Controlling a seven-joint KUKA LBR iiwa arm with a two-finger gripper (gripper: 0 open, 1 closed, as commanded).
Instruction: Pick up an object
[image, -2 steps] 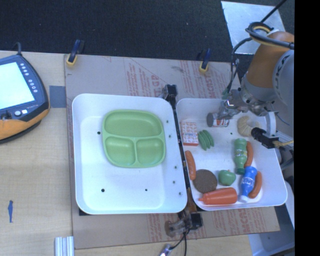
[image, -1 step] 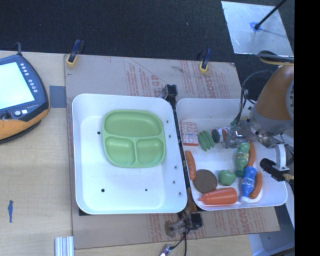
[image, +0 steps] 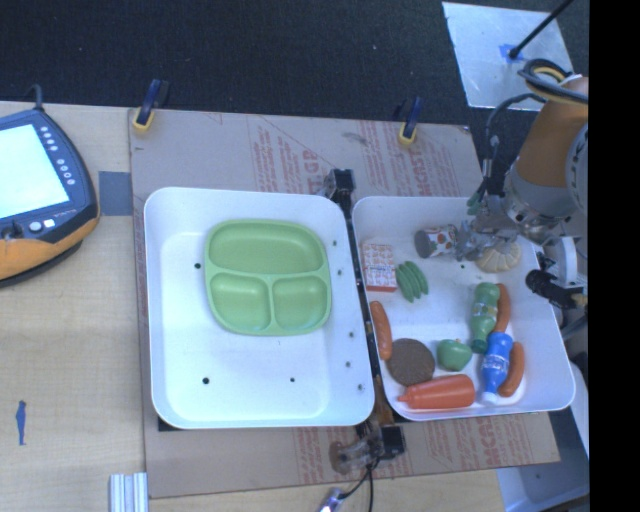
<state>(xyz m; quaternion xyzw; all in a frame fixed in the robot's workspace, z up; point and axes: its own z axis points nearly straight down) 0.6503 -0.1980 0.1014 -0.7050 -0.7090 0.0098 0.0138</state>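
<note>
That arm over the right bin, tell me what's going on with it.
The grey and orange arm reaches in from the right, with its gripper low over the back of the right bin, close to a small can and a tan item. Nothing is visibly held. The other toy foods lie loose in that bin. The left bin holds a green divided tray.

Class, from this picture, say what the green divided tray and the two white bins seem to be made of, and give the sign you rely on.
Green divided tray: probably matte moulded plastic; even colour, rounded compartment ridges, no glare. White bins: likely smooth, slightly glossy plastic; uniform white with soft rounded rims.
</note>
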